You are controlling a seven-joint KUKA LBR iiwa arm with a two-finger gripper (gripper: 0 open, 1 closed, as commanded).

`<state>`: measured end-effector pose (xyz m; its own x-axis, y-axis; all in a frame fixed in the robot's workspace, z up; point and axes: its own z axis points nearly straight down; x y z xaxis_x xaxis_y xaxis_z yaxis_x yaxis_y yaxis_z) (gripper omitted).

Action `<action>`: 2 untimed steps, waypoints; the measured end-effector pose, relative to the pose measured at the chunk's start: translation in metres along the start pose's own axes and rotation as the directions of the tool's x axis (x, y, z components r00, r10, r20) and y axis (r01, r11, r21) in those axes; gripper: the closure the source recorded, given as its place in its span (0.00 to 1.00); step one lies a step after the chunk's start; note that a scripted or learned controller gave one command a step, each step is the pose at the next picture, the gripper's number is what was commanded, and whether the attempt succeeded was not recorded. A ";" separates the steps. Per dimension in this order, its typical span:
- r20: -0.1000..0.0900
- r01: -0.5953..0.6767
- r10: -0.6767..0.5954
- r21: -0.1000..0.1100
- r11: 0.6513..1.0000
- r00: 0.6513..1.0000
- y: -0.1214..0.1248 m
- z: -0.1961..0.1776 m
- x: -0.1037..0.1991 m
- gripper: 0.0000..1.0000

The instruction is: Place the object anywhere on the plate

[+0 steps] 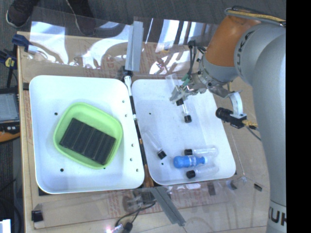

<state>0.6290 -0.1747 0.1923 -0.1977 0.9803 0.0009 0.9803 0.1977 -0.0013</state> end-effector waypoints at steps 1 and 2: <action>-0.001 0.200 -0.200 0.003 0.980 0.980 0.014 -0.007 0.082 1.00; 0.003 0.501 -0.501 -0.002 0.865 0.865 0.045 -0.003 0.143 1.00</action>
<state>0.6448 -0.0257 0.1951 -0.6625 0.7491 -0.0016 0.7491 0.6625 0.0011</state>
